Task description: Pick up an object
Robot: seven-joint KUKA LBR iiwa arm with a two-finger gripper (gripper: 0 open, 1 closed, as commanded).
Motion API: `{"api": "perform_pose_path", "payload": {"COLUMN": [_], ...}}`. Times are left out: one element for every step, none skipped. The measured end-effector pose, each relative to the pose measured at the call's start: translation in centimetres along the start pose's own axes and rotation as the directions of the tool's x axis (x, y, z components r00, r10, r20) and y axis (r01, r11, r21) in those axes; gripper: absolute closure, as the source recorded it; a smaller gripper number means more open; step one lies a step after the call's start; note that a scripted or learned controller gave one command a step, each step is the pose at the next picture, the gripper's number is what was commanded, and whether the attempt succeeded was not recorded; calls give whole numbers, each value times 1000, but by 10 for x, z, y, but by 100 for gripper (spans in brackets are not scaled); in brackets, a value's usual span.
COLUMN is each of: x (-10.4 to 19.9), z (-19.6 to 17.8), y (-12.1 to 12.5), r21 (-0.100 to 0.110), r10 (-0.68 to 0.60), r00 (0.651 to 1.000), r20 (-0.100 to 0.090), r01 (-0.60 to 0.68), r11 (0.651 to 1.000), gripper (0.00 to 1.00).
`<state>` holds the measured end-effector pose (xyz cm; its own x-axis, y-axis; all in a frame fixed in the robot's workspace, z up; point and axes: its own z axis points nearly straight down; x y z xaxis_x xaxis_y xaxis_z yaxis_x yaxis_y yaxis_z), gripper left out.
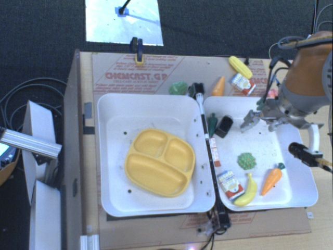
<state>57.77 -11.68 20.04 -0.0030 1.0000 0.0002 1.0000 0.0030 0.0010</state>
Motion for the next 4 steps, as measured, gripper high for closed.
{"api": "perform_pose_path", "payload": {"x": [5,21,17,20], "z": [119,113,115,104], "y": [-47,40,93,92], "r21": [-3,-11,-4,-5], "r10": [4,-5,0,-4], "r00": [1000,1000,1000,1000], "r20": [2,2,5,3], "r01": [-4,5,0,4], "r11": [1000,1000,1000,1000], "gripper": [0,0,0,100]}}
